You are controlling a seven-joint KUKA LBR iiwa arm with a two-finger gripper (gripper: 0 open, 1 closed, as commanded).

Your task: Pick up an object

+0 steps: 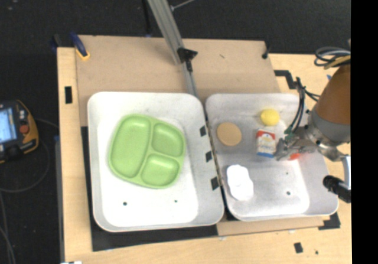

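Two white bins sit side by side on the bench, and the gripper is low over the right bin, toward its right side. Its fingers point left at a small white carton with red and blue print, which stands just beside the tips; whether they touch it, and how far they are spread, cannot be told from this slanted view. Nothing is visibly held between them.

A yellow ball lies close behind the carton, near the bin's far wall. A round tan disc rests to the carton's left, apart from it, and a white lumpy object lies near the front left corner. The front right floor of this bin is bare.

The left bin holds a green divided plate, tilted a little in its middle, with open floor all around.

The arm reaches in from the right, its orange band above the grey wrist, bent downward over the bin's right rim.
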